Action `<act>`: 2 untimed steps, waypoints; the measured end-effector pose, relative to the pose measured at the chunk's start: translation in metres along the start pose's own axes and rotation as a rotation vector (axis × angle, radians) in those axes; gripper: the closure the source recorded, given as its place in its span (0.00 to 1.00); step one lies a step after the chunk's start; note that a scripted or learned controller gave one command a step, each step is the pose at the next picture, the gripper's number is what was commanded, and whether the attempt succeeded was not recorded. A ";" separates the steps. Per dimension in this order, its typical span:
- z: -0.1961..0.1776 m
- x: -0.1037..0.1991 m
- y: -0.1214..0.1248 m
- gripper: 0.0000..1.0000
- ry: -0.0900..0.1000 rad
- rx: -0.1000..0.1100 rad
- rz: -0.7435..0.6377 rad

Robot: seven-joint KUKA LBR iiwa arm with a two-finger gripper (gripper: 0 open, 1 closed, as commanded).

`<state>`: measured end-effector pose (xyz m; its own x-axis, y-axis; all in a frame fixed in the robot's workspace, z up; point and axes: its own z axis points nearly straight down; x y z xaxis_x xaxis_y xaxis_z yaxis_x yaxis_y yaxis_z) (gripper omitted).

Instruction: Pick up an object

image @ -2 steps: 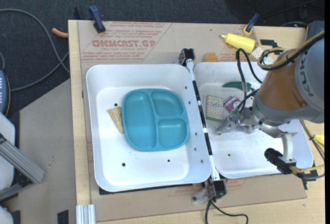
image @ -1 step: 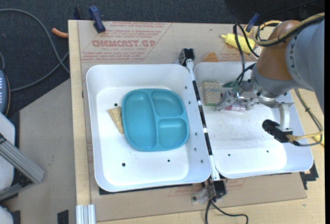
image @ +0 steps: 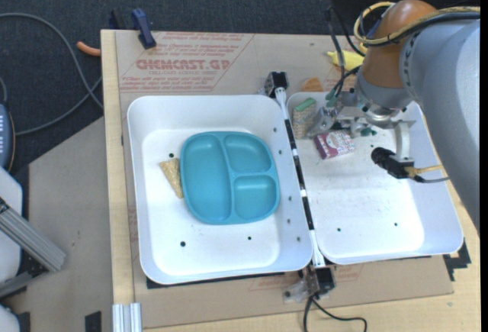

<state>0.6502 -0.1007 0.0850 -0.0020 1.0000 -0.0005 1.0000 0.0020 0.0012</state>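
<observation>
In the right bin [image: 381, 224], a small maroon and white packet [image: 334, 144] lies near the far left corner. My gripper [image: 345, 123] hangs just above and behind the packet, under the grey wrist and orange band [image: 398, 37]. Whether the packet sits between the fingers is hidden by the gripper body. A speckled tan piece [image: 303, 123] and a pale green item [image: 303, 104] rest against the bin's far left wall, left of the gripper.
The left bin [image: 152, 246] holds a teal divided plate [image: 229, 176] with a tan wedge [image: 172, 172] tucked under its left edge. Orange [image: 313, 84] and yellow [image: 343, 58] items lie beyond the right bin. A black cable part [image: 390, 161] hangs off the wrist.
</observation>
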 end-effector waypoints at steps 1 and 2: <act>-0.010 0.000 0.001 1.00 -0.002 -0.002 -0.001; -0.010 0.000 0.000 0.00 -0.002 -0.001 -0.001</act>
<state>0.6506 -0.1006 0.0952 -0.0026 1.0000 -0.0026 1.0000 0.0026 0.0025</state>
